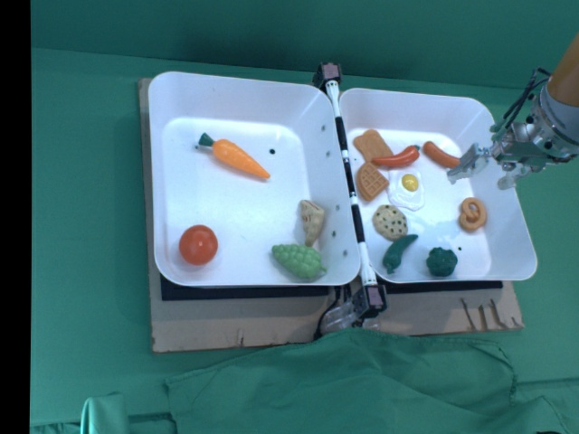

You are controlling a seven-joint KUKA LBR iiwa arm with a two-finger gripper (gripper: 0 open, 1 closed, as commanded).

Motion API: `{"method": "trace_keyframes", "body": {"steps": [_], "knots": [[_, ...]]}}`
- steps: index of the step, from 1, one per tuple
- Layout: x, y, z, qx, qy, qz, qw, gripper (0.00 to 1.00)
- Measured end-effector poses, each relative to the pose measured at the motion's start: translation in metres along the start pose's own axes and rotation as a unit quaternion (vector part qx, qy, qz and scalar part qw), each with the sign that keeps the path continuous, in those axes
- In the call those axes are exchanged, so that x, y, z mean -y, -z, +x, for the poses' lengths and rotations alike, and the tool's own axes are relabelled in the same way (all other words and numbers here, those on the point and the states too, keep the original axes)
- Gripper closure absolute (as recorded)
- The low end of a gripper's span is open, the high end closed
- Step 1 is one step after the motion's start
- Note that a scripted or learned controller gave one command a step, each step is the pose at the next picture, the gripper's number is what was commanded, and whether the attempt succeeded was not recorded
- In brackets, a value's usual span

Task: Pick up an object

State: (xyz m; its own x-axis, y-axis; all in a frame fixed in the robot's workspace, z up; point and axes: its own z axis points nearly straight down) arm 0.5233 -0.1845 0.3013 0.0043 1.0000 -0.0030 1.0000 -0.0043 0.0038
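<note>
**Pincer over the right bin**

Left bin (172,98): carrot (237,156), tomato (198,244), grapes (298,259). Right bin (507,242): waffle (371,180), egg (409,188), cookie (390,221), sausage (441,155), pretzel (472,213), broccoli (441,260). The pincer (482,172) hangs spread and bare at the right rim, above the pretzel.

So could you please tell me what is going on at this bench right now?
The robot arm reaches in from the right, its hand spread open over the right bin, near a sausage and a pretzel. It holds nothing yet. The left bin contains a carrot and a tomato, among others.
</note>
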Motion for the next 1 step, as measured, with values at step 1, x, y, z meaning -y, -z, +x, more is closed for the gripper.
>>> {"method": "trace_keyframes", "body": {"steps": [1], "knots": [[0.0000, 0.0000, 0.0000, 0.000, 0.000, 0.000, 1.0000, 0.00]]}}
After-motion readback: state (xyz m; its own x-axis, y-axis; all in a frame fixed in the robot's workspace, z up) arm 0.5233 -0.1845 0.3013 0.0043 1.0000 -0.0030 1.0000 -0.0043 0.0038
